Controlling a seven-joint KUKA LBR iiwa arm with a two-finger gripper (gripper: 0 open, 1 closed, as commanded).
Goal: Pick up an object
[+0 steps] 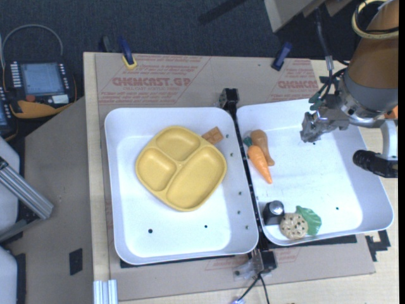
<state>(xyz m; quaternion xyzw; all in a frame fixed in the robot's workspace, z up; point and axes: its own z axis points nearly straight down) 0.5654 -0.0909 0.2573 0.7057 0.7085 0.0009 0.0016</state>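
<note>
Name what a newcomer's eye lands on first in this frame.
The yellow divided plate fills the middle of the left bin, with a small brown block at its upper right edge. In the right bin, an orange carrot lies near the left wall, and a cookie and a green leafy piece sit by the front wall. The gripper hangs over that bin's upper right part, with nothing visibly between its fingers.

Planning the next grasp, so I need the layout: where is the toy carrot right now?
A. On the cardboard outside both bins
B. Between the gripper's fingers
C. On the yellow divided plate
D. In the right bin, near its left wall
D: the carrot lies on the floor of the right bin beside its left wall, apart from the gripper.
</note>
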